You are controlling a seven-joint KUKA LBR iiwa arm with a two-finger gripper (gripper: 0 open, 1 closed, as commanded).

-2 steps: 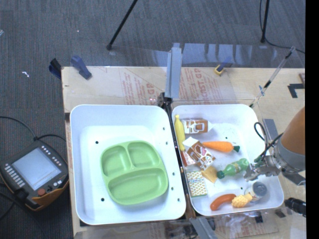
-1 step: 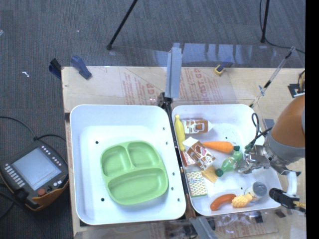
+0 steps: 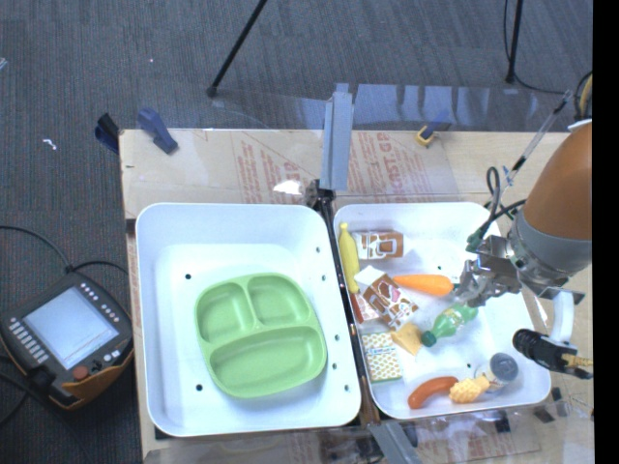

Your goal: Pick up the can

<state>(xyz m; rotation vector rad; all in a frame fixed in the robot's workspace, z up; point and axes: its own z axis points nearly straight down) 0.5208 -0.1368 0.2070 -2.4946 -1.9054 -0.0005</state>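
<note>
The hand (image 3: pixel 481 283) is seen above the bottle (image 3: pixel 451 323); its grip cannot be told. The can (image 3: pixel 503 366) lies apart.

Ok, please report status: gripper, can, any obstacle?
Gripper above green bottle, holding nothing. Can upright, right bin's near corner. Corn touching it.

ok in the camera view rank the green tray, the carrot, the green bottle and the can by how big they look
1. green tray, by far
2. carrot and green bottle, too alike to rank
3. can, smallest
</note>
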